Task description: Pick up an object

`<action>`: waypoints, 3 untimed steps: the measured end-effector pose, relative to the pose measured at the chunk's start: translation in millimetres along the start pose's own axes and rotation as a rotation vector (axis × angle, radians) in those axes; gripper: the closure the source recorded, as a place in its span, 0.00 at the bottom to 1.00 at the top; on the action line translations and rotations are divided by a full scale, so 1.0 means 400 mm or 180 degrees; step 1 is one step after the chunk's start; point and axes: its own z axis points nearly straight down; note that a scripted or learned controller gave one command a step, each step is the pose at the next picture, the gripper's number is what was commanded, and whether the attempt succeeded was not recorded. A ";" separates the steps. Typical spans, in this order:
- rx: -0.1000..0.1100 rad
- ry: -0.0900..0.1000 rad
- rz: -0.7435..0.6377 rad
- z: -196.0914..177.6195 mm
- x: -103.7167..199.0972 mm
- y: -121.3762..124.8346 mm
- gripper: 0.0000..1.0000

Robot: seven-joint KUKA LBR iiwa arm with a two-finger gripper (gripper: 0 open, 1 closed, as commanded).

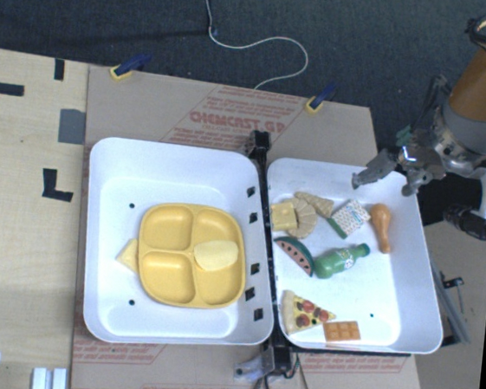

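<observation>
End effector: the end effector (388,175) hangs over the upper right rim of the right bin (421,279), fingers spread wide, nothing between them.
Nearest target: the orange drumstick (381,226) lies just below it, with a small packet (349,217) down and to its left.
Crowding: the green bottle (340,261) and watermelon slice (296,255) lie further below-left, close together.
Risk: in my judgement, a descent here could strike the rim, or the fingers could close on two pieces.

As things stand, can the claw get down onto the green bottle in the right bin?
Probably yes. The claw hangs open above the right bin's far edge, and the green bottle lies uncovered, with only the watermelon slice close beside its base.
</observation>
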 end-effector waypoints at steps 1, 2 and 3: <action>-0.0041 -0.0008 -0.0009 -0.021 0.000 0.005 0.00; -0.0029 -0.0008 -0.0009 0.092 0.014 -0.001 0.00; -0.0028 -0.0010 -0.0013 0.205 0.012 0.012 0.00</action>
